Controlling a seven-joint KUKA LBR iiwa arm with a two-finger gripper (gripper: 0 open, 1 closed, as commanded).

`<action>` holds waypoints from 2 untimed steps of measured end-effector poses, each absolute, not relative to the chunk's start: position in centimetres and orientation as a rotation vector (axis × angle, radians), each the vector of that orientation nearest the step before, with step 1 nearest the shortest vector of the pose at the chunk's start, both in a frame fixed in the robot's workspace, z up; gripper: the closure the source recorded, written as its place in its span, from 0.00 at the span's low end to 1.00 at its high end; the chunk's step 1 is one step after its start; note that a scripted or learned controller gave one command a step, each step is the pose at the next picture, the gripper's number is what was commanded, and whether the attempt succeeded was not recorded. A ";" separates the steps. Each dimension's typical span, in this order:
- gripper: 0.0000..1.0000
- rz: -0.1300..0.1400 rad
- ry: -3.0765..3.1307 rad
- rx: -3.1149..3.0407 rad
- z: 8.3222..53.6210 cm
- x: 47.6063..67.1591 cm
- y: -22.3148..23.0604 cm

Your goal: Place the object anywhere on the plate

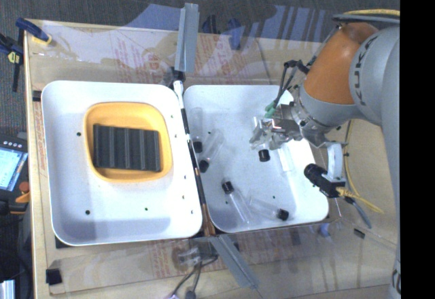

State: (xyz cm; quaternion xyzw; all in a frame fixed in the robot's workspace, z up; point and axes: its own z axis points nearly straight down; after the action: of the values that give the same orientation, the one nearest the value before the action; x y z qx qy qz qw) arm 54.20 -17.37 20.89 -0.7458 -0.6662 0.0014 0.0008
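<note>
The object, a clear black-capped tube (264,153), is sitting in the right bin (204,104), well apart from the plate (127,113), right under the gripper (266,134), so it's still grabbing first, then carrying left.

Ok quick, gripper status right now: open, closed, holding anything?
Gripper: over the right bin, low above the clear tubes with black caps; whether it is open, shut or holding one cannot be told from this view.

Plate (129,117) lies unobstructed — loose tubes (234,204) clutter the right bin (224,104).
</note>
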 end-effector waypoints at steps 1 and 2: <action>1.00 0.002 -2.119 -2.314 20.2 58.6 -15.6; 1.00 0.002 -2.370 -2.061 25.5 63.8 -10.9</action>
State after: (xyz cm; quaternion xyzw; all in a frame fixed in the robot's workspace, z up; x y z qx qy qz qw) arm 63.75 -10.90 25.54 -0.6561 -0.7547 0.0006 0.0004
